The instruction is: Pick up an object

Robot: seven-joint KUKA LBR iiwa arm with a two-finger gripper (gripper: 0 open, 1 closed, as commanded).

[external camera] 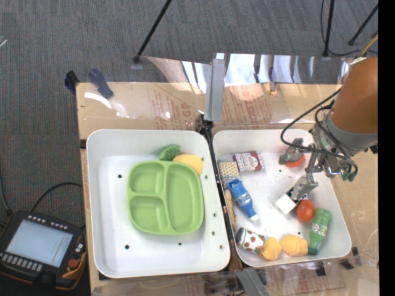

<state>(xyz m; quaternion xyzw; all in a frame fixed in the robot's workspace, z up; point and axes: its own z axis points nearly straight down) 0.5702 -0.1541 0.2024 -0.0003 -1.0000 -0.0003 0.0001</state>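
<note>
My gripper (299, 170) hangs low over the right bin (271, 142), near its right side, fingers spread open with nothing between them. A small red piece (297, 161) lies by the upper finger (291, 153). A white block (286, 203) sits just below the lower finger (307, 185). Close by are a red tomato (305, 210), a green bottle (318, 230), a yellow corn cob (294, 245), a printed can (249, 239), a blue bottle (242, 199) and a small patterned box (249, 161).
The left bin (105, 227) holds a green divided plate (165, 197), with a yellow lemon (189, 163) and a green leafy toy (170, 152) at its far edge. A grey post (214, 91) stands behind the bins. A control pendant (37, 245) lies on the floor at the lower left.
</note>
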